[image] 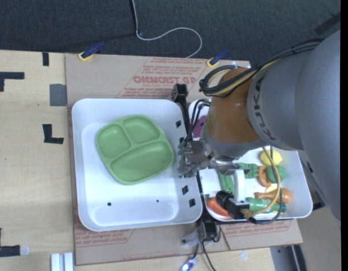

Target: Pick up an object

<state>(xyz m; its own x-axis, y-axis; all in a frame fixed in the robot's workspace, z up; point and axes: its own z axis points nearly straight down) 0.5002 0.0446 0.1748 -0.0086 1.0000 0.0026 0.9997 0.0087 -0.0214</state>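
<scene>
My gripper hangs low under the orange wrist band, over the left edge of the right bin beside the wall between the two bins. The arm hides most of that bin. Along its right and front sides lie small toys: a yellow piece, an orange ring-shaped piece, a green piece just below the wrist, an orange and green carrot-like piece and a red-orange piece at the front. No toy is visibly in the gripper.
The left bin holds a green divided plate in its back half. Both bins rest on a cardboard sheet on the wooden bench. A white cable runs across the dark cloth behind.
</scene>
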